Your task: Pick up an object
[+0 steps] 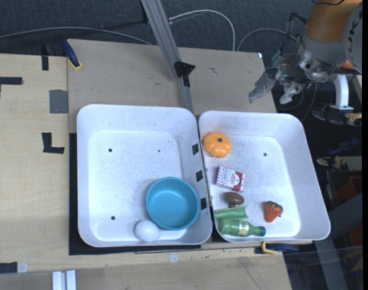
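Pale wood surface [129,71] carries both bins. Our claw [274,89] hangs open and empty beyond the right bin [292,162]; the orange pumpkin [217,144], nearest object, lies below it and leftward, so we judge a diagonal descent.

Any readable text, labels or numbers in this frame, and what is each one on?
No text can be read.
Small red carton in the right bin: white printed patches on its face, too blurred to read.
Green bottle lying near that bin's front edge: no label legible.
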`<state>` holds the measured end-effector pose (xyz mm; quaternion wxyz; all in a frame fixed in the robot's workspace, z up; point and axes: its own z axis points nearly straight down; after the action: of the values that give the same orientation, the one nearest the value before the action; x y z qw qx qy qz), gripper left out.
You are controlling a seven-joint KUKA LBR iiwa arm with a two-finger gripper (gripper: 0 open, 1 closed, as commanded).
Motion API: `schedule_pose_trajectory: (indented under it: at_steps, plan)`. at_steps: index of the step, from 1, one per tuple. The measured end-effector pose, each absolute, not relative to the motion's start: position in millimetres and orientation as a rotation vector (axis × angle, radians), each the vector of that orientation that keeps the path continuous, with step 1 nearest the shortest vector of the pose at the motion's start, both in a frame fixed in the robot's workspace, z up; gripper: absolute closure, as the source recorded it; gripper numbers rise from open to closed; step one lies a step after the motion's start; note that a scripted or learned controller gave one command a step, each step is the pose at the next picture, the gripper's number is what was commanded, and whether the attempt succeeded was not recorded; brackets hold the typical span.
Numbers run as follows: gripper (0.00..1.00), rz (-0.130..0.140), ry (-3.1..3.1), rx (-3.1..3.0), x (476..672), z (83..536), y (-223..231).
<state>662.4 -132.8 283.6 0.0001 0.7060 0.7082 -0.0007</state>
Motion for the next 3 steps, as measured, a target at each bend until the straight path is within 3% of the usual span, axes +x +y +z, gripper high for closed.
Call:
schedule_pose_trajectory:
  at_steps: [1,3]
  plan:
    - [0.0,-0.003,2.224,2.218,662.4,283.6,-132.9]
    - [0.0,-0.008,2.225,2.222,671.1,185.9,-144.8]
